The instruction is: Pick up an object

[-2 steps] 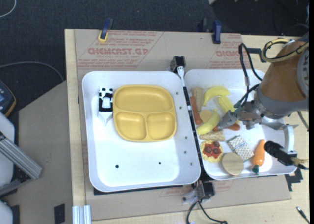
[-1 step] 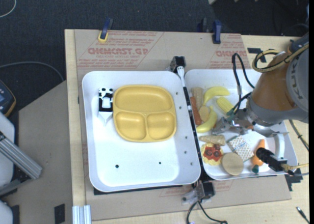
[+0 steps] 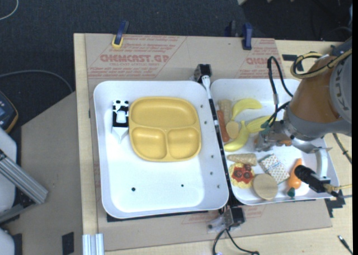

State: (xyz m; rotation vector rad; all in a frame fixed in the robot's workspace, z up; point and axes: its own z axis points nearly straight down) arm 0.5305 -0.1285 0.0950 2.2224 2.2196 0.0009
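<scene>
Lying in the right bin point(image 3: 330, 164), a heap of toy food is recorded: two bananas point(image 3: 246, 105), a slice of pizza point(image 3: 241, 174), a round biscuit-coloured disc point(image 3: 265, 186), a carrot point(image 3: 295, 176) and a checked packet point(image 3: 272, 164).

Pincer point(image 3: 267, 136): set low over the bin's middle, just beside the lower banana and above the checked packet. Whether it is spread or pressed together cannot be told; nothing is seen held in it.

Left bin point(image 3: 112, 192): a yellow divided tray point(image 3: 165, 127) and a small black-and-white item point(image 3: 120, 114) at the tray's left.

Handling, as judged: the pieces appear to be light, hollow plastic, stiff and rather slick. A banana would best be taken across its narrow middle, where the curve is least. The flat disc and pizza lie low and offer little edge. Crowding is noted; neighbours may be nudged.
</scene>
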